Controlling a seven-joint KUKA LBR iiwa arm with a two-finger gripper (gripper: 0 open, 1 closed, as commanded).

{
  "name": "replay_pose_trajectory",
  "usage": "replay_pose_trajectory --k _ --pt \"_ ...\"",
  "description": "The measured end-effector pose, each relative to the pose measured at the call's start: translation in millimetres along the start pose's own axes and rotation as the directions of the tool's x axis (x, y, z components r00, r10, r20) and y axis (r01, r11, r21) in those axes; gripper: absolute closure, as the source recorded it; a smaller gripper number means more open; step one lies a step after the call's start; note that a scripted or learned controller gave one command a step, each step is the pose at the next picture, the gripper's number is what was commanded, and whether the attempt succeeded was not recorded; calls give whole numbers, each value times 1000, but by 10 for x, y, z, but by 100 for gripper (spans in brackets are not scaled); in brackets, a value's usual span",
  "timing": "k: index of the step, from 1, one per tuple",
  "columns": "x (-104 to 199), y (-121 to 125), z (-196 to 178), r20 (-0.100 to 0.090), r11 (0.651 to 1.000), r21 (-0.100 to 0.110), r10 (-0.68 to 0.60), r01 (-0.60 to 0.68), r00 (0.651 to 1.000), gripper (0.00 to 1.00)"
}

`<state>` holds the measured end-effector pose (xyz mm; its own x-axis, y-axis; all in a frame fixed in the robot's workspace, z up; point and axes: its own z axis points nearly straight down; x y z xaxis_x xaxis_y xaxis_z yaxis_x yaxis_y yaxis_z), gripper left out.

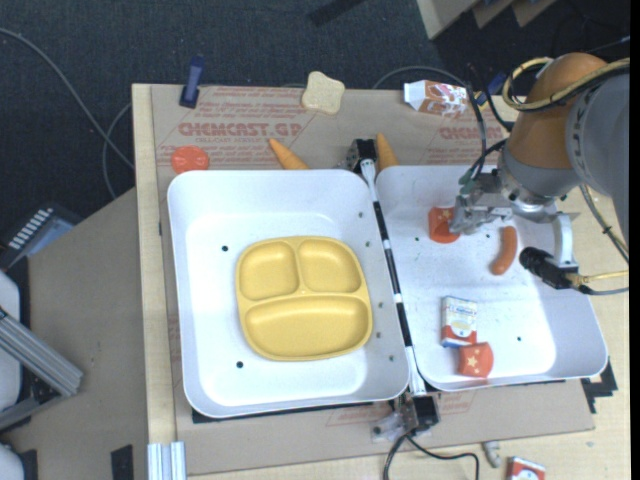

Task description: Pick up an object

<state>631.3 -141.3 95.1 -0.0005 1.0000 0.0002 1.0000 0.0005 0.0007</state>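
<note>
Below, we see the left bin point(190, 268) holding a yellow divided plate point(302, 298). Our end effector point(466, 215) hovers in the right bin point(570, 318), touching an orange-red object point(442, 225); its finger state is unclear. Nearby, a sausage point(504, 250) lies nearly upright, long axis tilted slightly rightward.

Dark carpet point(120, 28) around wooden bench point(150, 268)

Grey arm point(606, 138), orange band point(548, 118), metal hand point(472, 211), black cables.
</note>
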Motion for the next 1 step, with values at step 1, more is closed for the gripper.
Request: replay_pose_trajectory --k 1 --pt "0 -1 2 0 1000 0 0 0 1000 0"
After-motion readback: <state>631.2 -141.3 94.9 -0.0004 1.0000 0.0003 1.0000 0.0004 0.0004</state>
